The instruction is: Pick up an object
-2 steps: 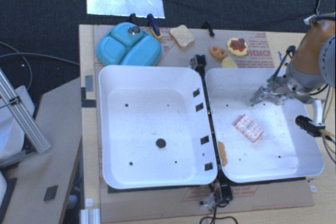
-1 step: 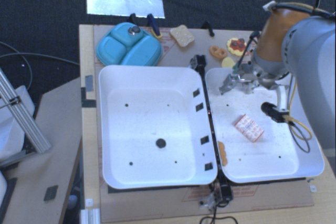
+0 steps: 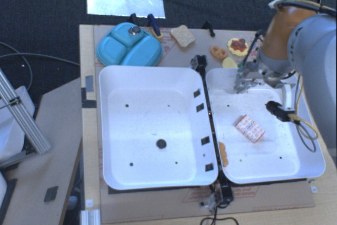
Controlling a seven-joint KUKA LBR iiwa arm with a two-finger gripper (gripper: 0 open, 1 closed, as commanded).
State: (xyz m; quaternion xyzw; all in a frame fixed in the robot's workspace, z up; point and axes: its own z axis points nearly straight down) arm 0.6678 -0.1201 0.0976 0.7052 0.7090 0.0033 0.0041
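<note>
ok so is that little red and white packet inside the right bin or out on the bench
Inside. The red and white packet lies flat on the right bin's floor, apart from the gripper.

arm (image 3: pixel 310 45): cut off at right edge | pincer (image 3: pixel 241 84): blurred (finger gap unreadable)

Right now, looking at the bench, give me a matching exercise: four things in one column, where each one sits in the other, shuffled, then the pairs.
Things:
1. red-and-white packet
2. small dark disc
3. blue divided plate
4. toast slice

Places:
A. on the floor of the left bin
B. on the bench behind the left bin, at its far left corner
C. in the right bin
D. on the bench behind the bins, near the middle

Pairs: 1-C, 2-A, 3-B, 4-D
</note>
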